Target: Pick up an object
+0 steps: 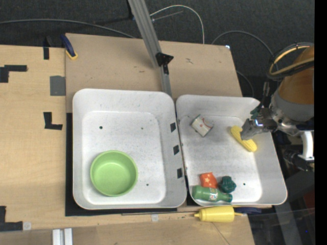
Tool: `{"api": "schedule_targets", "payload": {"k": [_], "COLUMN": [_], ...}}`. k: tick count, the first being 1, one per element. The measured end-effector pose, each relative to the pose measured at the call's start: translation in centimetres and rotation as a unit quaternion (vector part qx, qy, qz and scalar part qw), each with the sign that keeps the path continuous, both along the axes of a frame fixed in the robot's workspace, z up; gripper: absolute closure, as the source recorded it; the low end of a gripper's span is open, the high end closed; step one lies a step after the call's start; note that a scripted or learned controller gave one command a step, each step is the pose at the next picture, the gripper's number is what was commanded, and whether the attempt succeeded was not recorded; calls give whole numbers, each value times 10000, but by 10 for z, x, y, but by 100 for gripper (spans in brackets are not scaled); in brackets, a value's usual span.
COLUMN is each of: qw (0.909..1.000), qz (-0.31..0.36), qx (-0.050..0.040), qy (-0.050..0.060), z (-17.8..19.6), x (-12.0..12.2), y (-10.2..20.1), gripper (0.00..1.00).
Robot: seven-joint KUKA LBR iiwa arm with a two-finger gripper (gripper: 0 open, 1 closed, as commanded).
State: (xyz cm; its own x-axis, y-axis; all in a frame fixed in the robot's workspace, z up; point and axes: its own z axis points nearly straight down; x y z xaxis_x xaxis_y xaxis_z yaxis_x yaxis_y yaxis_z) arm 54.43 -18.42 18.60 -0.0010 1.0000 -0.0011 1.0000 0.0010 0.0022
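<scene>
Right bin [265, 188]: hand [251, 128] over yellow banana [243, 139]; grip state unclear.

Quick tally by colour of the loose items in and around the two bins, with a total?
Green: 3 - bowl in the left bin, bottle-shaped item and dark green piece in the right bin
Yellow: 2 - banana-like piece by the tool, yellow bottle on the bench in front of the right bin
Orange-red: 1 - small piece
Whitish grey: 1 - small block
Total: 7
</scene>
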Motion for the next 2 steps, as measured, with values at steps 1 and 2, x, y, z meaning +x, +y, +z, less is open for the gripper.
{"api": "schedule_targets", "payload": {"k": [1, 2], "qw": [10000, 10000], "qz": [5, 28], "qx": [0, 14], "qy": [-5, 12], "z": [43, 52], "x": [2, 9], "y": [3, 54], "gripper": [100, 100]}}
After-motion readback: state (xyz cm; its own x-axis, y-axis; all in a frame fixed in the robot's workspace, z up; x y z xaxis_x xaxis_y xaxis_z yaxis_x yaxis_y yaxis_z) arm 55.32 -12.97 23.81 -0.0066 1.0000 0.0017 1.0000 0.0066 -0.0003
